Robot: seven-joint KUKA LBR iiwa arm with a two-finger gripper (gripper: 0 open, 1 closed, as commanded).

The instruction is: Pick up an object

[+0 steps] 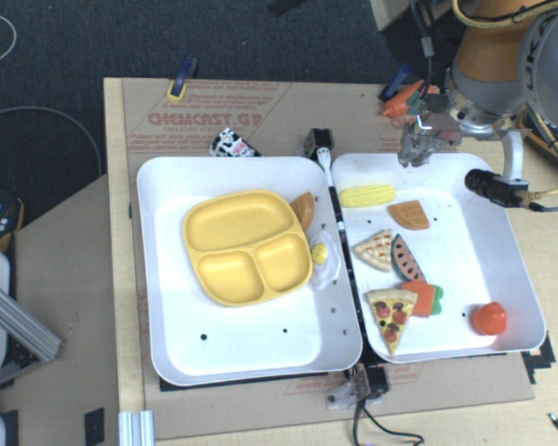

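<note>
The camera view is showing the right bin (525, 291) holding seven toy foods — a corn cob (367, 194), a bread piece (410, 215), two pizza slices (376, 249) (389, 312), a watermelon wedge (407, 260), a carrot-like piece (425, 298) and a tomato (489, 319). The gripper (415, 149) is hanging over that bin's far rim with nothing between its fingers; their spread cannot be told. The left bin (167, 323) is carrying one yellow divided plate (246, 246), with bare floor nearer the camera. The board (205, 114) behind is reading "CHEMCAST GP".

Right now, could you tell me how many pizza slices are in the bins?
2, both in the right bin: one pizza slice mid-bin beside the watermelon slice, another near the front edge.
</note>
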